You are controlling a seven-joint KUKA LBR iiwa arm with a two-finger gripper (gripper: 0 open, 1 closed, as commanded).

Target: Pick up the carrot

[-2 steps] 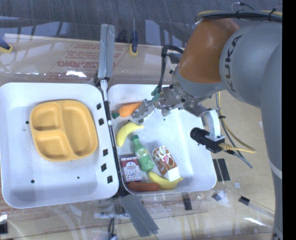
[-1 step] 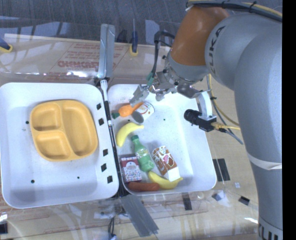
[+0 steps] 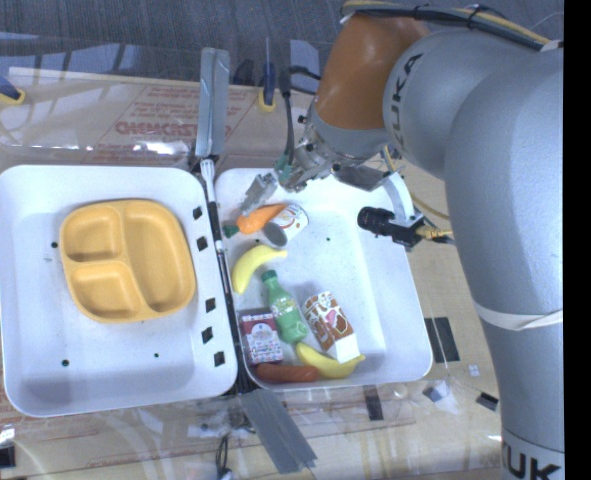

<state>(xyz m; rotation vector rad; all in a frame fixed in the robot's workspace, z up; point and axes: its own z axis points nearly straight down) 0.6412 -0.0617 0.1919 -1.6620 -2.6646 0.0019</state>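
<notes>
The grey arm (image 3: 495, 198) reaches in from the right, its orange band (image 3: 360, 73) just above the wrist. The hand (image 3: 265, 185) points down and leftward, low at the arm's far end.

The carrot (image 3: 255, 218) was orange with a small green stub at its left end. It lay on its side in the right-hand bin, near that bin's upper left corner and close to the wall dividing the two bins, its length running slightly upward toward the right.
</notes>
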